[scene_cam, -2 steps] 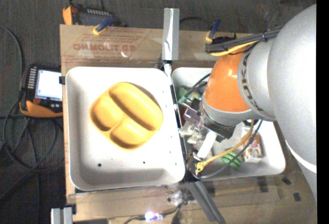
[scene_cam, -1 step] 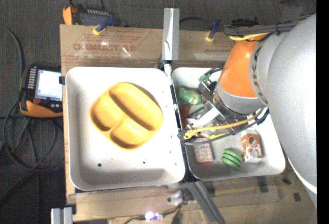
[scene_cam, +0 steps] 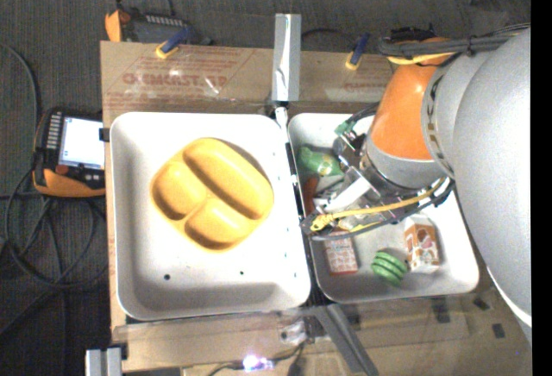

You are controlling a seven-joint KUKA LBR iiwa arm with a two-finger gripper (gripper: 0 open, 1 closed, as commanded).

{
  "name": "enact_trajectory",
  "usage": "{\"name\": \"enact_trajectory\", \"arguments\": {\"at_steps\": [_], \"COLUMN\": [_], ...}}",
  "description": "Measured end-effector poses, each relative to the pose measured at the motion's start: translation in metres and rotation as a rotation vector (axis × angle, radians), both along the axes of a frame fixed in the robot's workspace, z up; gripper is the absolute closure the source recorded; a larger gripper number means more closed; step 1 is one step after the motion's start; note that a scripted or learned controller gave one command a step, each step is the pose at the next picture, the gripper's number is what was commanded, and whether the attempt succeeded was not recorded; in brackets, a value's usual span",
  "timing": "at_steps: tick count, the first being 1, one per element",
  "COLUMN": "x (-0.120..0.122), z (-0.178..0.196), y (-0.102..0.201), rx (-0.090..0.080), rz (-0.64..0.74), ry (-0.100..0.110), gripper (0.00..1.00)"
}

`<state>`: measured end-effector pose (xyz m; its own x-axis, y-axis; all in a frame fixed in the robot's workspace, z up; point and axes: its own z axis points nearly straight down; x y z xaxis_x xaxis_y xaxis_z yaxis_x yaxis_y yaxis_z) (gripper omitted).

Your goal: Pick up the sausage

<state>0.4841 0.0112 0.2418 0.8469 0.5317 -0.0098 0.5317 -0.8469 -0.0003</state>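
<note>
no sausage shows beneath the gripper [scene_cam: 321, 193] in the right bin [scene_cam: 448, 279].

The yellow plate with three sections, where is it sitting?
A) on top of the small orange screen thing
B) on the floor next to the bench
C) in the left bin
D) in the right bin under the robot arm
C: the yellow plate lies on the floor of the left bin, while the arm reaches down over the right bin.
</note>
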Motion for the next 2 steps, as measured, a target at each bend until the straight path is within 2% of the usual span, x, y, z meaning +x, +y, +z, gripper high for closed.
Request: {"name": "enact_trajectory", "arguments": {"at_steps": [1,2], "x": [-0.002,-0.002], "z": [-0.06,-0.04], "y": [0.031,0.076], "rx": [0.0,0.002], "rz": [-0.3,-0.225], "ry": [-0.001,-0.002], "gripper": [1.0,1.0]}}
